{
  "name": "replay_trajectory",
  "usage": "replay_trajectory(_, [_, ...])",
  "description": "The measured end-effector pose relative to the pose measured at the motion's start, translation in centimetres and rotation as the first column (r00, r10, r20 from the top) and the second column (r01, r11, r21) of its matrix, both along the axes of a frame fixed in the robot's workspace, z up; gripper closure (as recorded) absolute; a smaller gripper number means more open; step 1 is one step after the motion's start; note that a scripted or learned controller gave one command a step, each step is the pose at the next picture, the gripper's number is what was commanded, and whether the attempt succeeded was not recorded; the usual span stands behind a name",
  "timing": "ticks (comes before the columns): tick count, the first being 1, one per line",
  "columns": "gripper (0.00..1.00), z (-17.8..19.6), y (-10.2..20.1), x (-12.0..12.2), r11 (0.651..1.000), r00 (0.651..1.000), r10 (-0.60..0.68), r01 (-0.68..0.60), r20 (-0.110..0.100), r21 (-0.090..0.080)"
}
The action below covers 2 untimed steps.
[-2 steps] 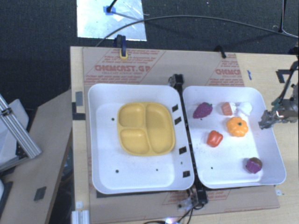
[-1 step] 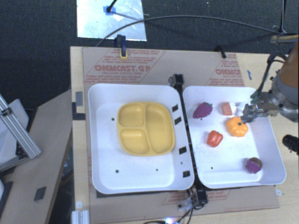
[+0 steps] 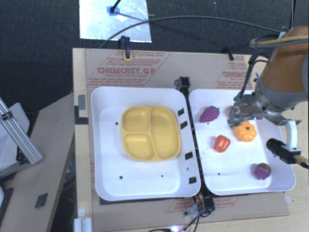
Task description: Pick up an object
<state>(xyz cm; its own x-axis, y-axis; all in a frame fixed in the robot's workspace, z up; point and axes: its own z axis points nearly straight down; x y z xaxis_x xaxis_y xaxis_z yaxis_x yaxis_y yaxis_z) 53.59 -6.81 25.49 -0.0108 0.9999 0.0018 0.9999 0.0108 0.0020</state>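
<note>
In the right white bin (image 3: 227, 180) lie a purple bunch of grapes (image 3: 209, 113), a red-orange pepper (image 3: 221, 143), an orange pumpkin-like piece (image 3: 245, 132) and a small purple piece (image 3: 261, 171). My gripper (image 3: 237, 116) hangs over the upper middle of this bin, directly above and just left of the orange piece, between it and the grapes. The wrist body hides the fingertips.
The left bin (image 3: 108, 178) holds a yellow divided plate (image 3: 149, 132). Black clips run along the seam between the bins. A black part (image 3: 282, 150) juts over the right bin's right edge. The arm's orange band (image 3: 288, 64) looms at the upper right.
</note>
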Motion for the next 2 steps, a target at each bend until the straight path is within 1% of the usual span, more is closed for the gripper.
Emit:
replay_trajectory(1, [1.0, 0.2, 4.8, 2.0, 1.0, 1.0, -0.001, 0.001, 0.001, -0.001])
replay_trajectory(2, [1.0, -1.5, 10.3, 3.4, 1.0, 1.0, -0.001, 0.001, 0.0, -0.001])
